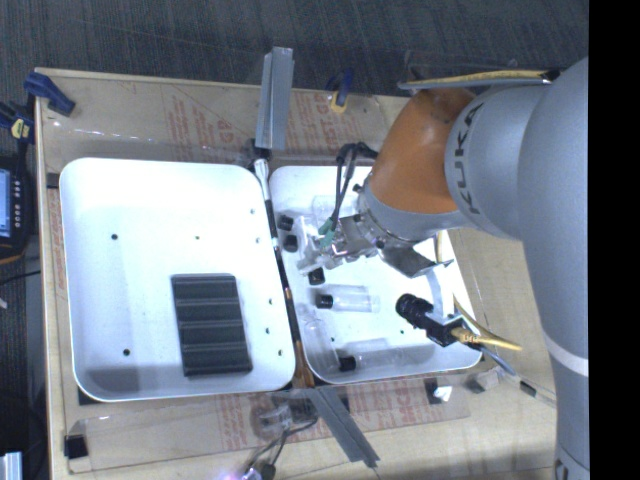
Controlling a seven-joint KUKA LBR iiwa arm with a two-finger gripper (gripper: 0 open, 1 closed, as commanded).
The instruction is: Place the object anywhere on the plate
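Gripper (322, 251) low in right bin (455, 363), among clear vials; grip state cannot be told.
Dark ridged plate (210, 323) sits in left bin (80, 258), near front edge. Risk: clustered vials (345, 298) slip or nothing gets caught.

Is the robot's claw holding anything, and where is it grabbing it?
Can't tell. The gripper is low in the right bin among small clear vials, but nothing shows clearly between its tips.

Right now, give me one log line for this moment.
arm: over right bin | gripper: low among vials | plate: in left bin, bare
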